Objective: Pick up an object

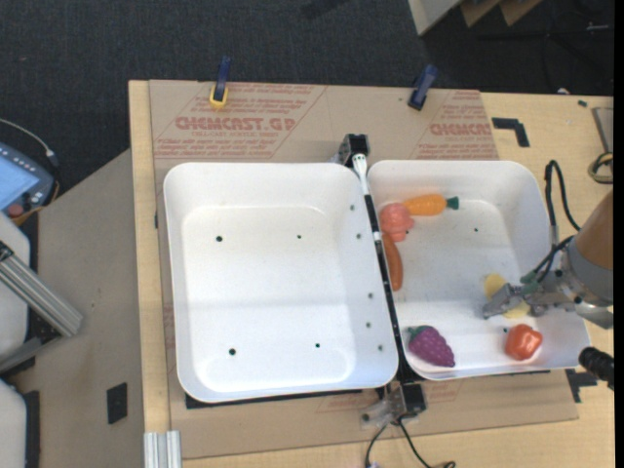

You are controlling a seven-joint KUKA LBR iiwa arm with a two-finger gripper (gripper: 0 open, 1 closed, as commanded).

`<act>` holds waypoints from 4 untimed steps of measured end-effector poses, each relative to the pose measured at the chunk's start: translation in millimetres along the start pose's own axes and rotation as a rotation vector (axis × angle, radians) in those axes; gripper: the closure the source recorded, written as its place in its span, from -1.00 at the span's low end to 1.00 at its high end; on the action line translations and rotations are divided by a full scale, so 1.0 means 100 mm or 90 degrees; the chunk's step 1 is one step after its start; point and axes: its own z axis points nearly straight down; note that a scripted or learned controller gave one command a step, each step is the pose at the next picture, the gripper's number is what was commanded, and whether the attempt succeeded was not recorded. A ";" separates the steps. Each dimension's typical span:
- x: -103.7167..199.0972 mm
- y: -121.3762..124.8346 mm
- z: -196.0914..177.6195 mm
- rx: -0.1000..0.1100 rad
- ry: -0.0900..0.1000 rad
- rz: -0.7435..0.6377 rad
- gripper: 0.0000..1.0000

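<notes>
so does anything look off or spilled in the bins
Nothing stands out. The toy foods all lie inside the right bin: carrot, pink piece, purple grapes, red pepper and a small yellow piece by the tool. Nothing spilled onto the bench.

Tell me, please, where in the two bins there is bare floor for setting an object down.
The left bin is bare across its whole floor. In the right bin, bare floor lies in the middle, between the carrot and the purple grapes. It is crowded near the red pepper, where the gripper reaches by a yellow piece.
</notes>
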 end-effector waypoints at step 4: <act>-0.03 -0.03 0.02 0.001 -0.002 0.004 1.00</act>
